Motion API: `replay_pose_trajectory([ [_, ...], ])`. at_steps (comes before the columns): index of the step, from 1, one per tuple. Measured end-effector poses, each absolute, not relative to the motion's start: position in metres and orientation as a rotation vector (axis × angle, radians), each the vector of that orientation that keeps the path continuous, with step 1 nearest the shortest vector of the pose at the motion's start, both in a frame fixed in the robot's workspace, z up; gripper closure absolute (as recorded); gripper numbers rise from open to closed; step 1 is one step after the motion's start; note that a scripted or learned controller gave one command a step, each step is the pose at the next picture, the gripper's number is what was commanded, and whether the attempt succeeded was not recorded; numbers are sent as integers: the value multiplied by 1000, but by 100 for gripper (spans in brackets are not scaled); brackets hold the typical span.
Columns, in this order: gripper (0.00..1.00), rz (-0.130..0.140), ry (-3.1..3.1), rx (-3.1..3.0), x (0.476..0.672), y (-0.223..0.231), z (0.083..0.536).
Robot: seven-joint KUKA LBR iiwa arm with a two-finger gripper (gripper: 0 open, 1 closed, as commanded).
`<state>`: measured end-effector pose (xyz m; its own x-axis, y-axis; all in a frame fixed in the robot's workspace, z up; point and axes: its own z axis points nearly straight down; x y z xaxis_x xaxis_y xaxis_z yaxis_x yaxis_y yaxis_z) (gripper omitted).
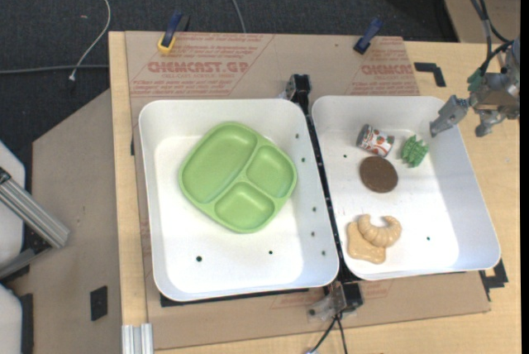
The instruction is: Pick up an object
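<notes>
1. Pincer [453, 114] is seen over the right bin's [463, 203] far right corner; whether it is open or closed cannot be told.
2. Green toy [414, 151] is placed just left of it, nearest.

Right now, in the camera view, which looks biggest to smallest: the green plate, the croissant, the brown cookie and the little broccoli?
1. Green divided plate, by far the biggest.
2. Croissant.
3. Brown cookie.
4. Broccoli, the smallest.
</notes>
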<state>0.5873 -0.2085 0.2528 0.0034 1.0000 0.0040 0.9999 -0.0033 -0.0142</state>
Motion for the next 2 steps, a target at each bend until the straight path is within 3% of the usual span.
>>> replay_pose_trajectory([
  [1,0,0,-2221,-2220,590,-208,260],
  [2,0,4,-2218,-2216,591,-202,198],
])
